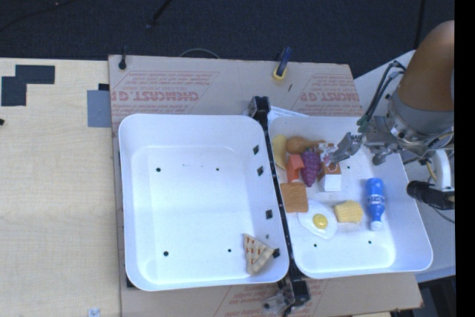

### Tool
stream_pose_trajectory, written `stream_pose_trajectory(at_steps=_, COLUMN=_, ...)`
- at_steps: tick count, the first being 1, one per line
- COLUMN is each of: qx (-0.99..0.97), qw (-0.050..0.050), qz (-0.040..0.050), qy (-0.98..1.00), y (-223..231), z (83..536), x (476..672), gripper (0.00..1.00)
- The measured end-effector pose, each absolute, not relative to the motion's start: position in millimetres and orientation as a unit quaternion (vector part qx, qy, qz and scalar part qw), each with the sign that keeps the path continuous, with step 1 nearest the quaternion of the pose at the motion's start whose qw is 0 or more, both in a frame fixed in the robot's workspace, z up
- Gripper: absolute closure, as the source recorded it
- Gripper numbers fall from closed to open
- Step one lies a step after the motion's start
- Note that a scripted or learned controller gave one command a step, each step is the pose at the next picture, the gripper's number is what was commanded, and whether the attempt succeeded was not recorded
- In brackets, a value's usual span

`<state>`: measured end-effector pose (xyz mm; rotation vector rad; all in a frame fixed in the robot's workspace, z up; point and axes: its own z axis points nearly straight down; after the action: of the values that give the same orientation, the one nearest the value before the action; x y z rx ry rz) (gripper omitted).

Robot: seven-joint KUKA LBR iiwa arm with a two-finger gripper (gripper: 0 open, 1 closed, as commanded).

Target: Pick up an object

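Hovering low over the right bin (pixel 415 252), the gripper (pixel 335 157) sits just above the purple grapes (pixel 310 166); I cannot tell its state. They look light, hard and bumpy, so squeezing across the narrow middle seems safest.

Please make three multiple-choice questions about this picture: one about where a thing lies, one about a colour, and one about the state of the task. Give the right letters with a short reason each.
1. Where does the waffle slice lie?
A. Left bin, near its front right corner
B. Right bin, beside the bottle
C. On the cardboard outside the bins

2. What colour is the bottle?
A. Red
B. Blue
C. Green

3. How does the bottle stand with the task now?
A. It hangs in the air under the arm
B. It lies in the left bin
C. It lies on the floor of the right bin, apart from the gripper

Answers:
1. A: the waffle slice sits in the left bin, close to the divider.
2. B: the bottle is blue with a white cap.
3. C: it rests in the right bin, while the gripper is over the food pile.
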<state>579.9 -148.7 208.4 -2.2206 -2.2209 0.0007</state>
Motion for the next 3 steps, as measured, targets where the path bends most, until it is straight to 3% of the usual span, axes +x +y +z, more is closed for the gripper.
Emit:
stream_pose_trajectory(at_steps=1, qx=-0.707, qw=0.0, qz=0.0009, qy=-0.707, y=-84.0, z=83.0, x=536.0, gripper=0.0)
stream_pose_trajectory(at_steps=2, qx=-0.709, qw=-0.003, qz=-0.005, qy=-0.705, y=-86.2, z=103.1, x=542.5, gripper=1.0)
stream_pose_trajectory(at_steps=3, qx=-0.705, qw=0.001, qz=-0.0011, qy=-0.709, y=-18.3, z=191.6, x=519.1, gripper=1.0)
